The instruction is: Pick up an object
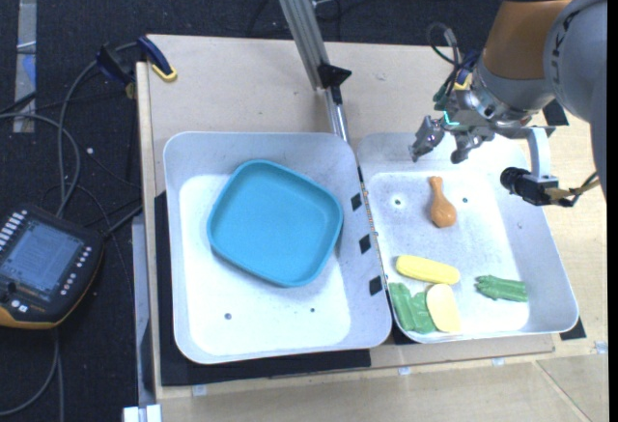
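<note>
We see two smooth white bins: the left bin (193, 314) holds a glossy blue square plate (276, 222). In the right bin (546, 246) lie a tan drumstick (441, 205), two yellow pieces (428, 269) and green pieces (501, 289). The arm (541, 34) slants in from the right; its gripper (440, 142) hangs over the bin's far edge, fingers spread, nothing between them.
</note>
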### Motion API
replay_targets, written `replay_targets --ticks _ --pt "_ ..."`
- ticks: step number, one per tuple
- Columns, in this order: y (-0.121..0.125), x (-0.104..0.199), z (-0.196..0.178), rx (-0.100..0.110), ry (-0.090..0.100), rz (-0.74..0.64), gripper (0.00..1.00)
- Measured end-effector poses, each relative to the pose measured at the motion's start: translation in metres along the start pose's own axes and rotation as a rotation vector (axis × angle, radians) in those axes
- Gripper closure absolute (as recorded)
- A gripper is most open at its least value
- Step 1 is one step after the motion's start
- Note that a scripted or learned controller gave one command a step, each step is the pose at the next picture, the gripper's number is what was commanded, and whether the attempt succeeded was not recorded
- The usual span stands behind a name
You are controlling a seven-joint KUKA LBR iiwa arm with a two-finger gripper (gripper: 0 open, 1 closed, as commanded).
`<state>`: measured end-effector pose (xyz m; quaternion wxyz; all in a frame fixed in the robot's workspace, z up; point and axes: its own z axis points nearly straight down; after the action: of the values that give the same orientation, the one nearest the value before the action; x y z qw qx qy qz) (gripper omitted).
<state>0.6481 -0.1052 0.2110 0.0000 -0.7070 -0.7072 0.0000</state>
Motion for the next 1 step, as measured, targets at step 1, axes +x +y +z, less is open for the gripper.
replay_targets --ticks 1 --pt "0.0000 0.0000 0.0000 0.000 0.000 0.000 0.00"
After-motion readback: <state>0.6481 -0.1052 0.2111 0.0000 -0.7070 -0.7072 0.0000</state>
